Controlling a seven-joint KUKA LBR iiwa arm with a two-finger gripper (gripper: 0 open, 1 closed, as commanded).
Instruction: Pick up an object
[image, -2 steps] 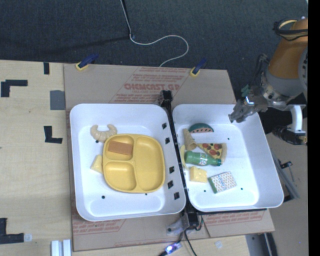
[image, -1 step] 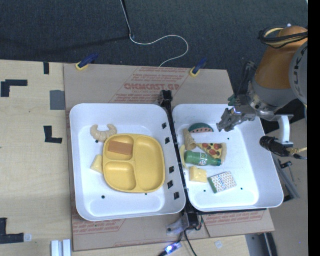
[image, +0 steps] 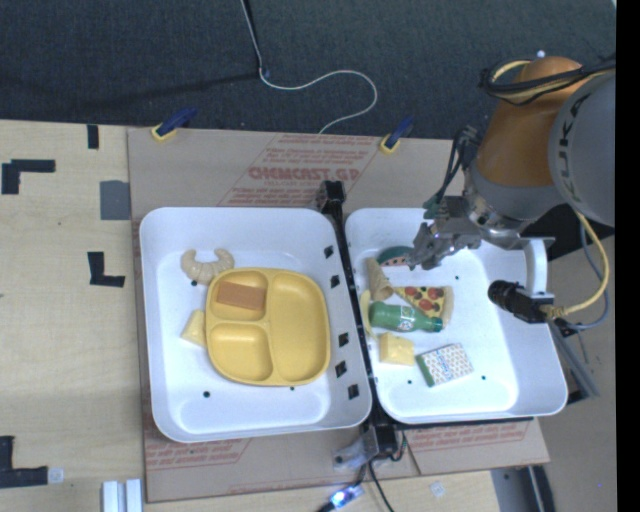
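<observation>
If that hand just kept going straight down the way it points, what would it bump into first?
Probably the dark green piece at the top of the right bin, right beneath the hand. The pizza slice lies just beyond. Height is hard to judge from one slanted view.

Two white bins are sitting side by side: the left bin and the right bin. The left one is carrying one yellow divided plate, one brown slab, one croissant and one yellow wedge. The right one is carrying one green bottle, one pizza slice, one cheese piece and one patterned green block
</observation>
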